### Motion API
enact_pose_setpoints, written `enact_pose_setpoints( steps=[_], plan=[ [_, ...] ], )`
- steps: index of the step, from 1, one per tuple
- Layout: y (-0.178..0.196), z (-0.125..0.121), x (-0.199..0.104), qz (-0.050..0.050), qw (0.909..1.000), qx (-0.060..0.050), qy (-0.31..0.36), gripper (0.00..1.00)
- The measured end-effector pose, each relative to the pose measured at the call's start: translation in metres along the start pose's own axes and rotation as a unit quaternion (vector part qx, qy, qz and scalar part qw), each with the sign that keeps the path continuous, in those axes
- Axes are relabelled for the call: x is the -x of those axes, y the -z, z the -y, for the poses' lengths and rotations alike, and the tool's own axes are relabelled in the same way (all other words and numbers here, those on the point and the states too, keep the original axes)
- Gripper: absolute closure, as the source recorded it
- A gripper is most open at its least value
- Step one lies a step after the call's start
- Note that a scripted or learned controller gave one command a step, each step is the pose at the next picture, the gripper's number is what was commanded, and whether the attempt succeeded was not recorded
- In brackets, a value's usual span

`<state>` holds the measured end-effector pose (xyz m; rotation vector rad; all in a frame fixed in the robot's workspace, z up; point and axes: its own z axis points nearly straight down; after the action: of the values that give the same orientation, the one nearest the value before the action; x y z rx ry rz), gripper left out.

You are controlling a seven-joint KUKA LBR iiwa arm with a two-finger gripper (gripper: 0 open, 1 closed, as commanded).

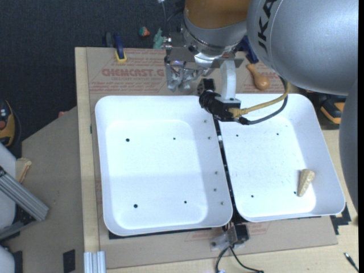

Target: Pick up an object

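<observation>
A small tan wedge-shaped object (306, 182) lies in the right bin (318, 118), near its right wall and toward the front. My gripper (181, 78) hangs under the orange-banded wrist, over the cardboard just behind the far rim of the left bin (108, 152). It is far from the tan object, up and to the left of it. Nothing shows in the gripper.
A black connector with a tan cable (219, 104) hangs over the ridge between the bins. A wooden-handled item (259, 78) lies behind the right bin. A blue clamp (119, 47) sits at the board's back left. The arm's grey body fills the upper right.
</observation>
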<state>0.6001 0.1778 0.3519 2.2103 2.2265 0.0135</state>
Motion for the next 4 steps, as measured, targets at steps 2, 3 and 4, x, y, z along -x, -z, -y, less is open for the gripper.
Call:
enact_pose_setpoints(
  steps=[2,3,4],
  plan=[
    [0.093,0.054,-0.050,-0.003,1.0000,0.005,0.000,1.00],
    [-0.012,0.088,-0.033,0.004,0.9999,-0.012,-0.004,1.00],
    [-0.074,0.097,-0.048,0.003,0.9999,-0.009,-0.003,1.00]
  ],
)
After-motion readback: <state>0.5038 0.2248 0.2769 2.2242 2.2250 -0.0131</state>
